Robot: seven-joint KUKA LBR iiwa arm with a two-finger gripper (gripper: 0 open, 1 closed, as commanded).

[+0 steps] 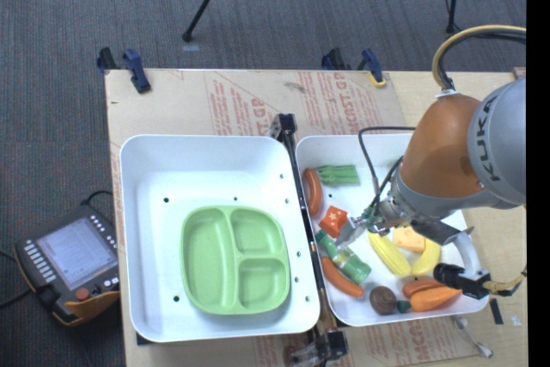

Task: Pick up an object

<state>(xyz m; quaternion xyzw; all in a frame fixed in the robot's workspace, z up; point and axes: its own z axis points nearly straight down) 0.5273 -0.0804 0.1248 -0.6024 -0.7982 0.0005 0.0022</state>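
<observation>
Right bin [378, 143]: pincer [357, 226] spread, unladen, beside red block [333, 221], above green bottle [344, 257].

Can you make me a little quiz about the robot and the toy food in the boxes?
1. True or false: the green tray lies in the left bin.
2. Which bin is the pincer over? A) the left bin B) the right bin C) neither
3. What colour is the little block just left of the pincer?

Key
1. True. The tray with three compartments lies in the left bin.
2. B. The pincer is over the right bin, among the toy food.
3. Red-orange.
</observation>
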